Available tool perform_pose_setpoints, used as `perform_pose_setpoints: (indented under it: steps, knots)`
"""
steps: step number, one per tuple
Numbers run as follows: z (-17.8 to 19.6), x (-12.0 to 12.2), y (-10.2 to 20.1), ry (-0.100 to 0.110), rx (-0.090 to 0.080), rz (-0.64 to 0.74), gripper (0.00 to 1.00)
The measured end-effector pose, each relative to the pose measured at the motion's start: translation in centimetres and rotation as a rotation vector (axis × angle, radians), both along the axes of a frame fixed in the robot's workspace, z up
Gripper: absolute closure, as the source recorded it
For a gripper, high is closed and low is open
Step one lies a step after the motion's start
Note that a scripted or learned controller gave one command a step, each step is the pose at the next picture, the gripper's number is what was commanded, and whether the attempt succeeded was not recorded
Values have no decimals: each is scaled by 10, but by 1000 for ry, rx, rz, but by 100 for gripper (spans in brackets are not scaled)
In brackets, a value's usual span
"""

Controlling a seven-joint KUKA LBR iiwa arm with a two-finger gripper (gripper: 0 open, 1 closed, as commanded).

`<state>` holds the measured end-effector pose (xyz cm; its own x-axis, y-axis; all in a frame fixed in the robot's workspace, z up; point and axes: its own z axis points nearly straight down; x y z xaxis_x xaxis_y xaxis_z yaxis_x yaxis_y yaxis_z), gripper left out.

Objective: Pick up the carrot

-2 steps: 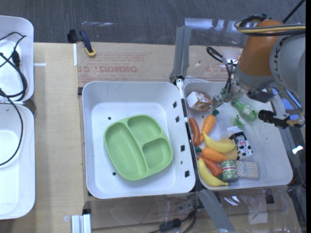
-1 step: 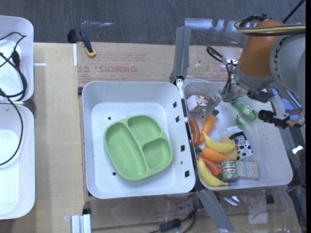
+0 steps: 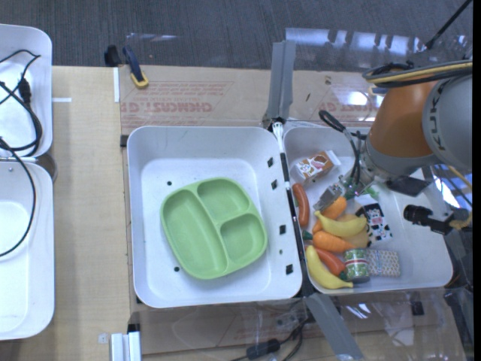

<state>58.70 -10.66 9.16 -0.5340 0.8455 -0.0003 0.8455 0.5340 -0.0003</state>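
The pincer (image 3: 336, 196) is lowered into the right bin (image 3: 436, 275), its state impossible to tell. The carrot (image 3: 328, 241) is found just below-left of it, long axis roughly crosswise, beside the banana (image 3: 342, 225).

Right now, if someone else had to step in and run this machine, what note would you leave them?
End effector: low in the right bin, over the toy food pile; open or shut cannot be told.
Carrot: lying in the right bin among the bananas, not seen in the grip.
Green divided plate: in the left bin.
Done: reach into the bin.
Left: grasp and lift the carrot.
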Motion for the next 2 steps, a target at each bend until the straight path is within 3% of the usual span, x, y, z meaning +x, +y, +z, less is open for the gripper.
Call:
perform_pose_setpoints:
  steps: [1,2]
  knots:
    - [10,1,-1,-3,0,-5,100]
    - [100,-76,20,0,0,138,100]
